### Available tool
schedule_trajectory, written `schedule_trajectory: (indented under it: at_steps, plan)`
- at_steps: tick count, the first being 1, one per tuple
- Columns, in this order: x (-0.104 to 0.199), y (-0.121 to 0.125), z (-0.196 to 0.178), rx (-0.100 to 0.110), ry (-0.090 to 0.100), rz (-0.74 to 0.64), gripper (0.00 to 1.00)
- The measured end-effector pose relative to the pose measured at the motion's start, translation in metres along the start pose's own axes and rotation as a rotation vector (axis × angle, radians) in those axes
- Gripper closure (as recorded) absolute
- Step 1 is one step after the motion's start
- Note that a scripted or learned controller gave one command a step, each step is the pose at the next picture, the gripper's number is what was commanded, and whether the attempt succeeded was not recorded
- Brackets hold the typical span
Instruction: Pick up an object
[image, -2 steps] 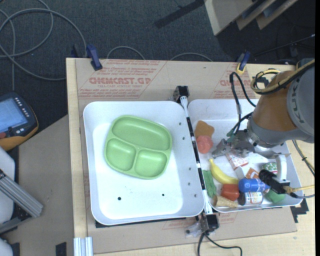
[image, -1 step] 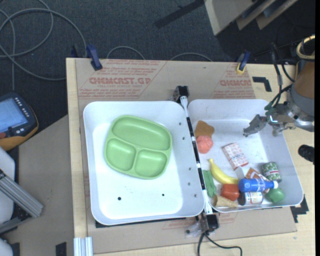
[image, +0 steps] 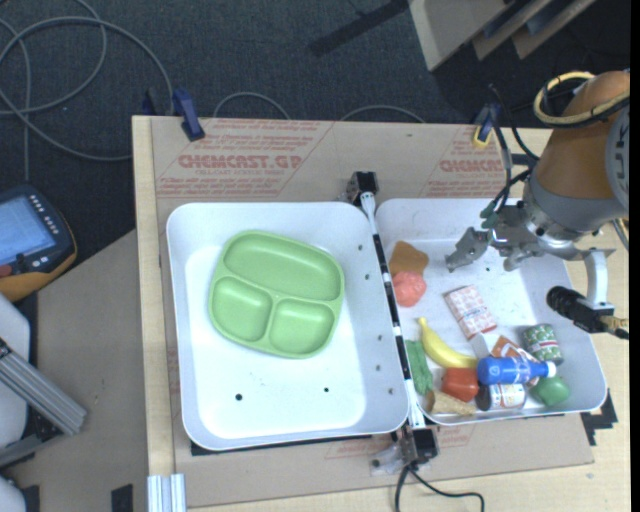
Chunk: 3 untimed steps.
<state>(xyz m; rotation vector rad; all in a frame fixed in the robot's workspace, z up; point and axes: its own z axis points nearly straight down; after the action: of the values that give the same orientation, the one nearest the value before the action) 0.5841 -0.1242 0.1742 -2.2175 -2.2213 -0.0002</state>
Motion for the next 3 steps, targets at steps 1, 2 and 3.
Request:
schedule_trajectory:
  at_steps: [1,2,3]
  plan:
    - [-0.012,-0.015,0.09,-0.001,-0.002,0.002,0.0]
    - [-0.082,0.028,-0.042,-0.006,-0.005,0.002,0.0]
    - [-0.004,-0.048,0.053,0.002,0.0,0.001,0.0]
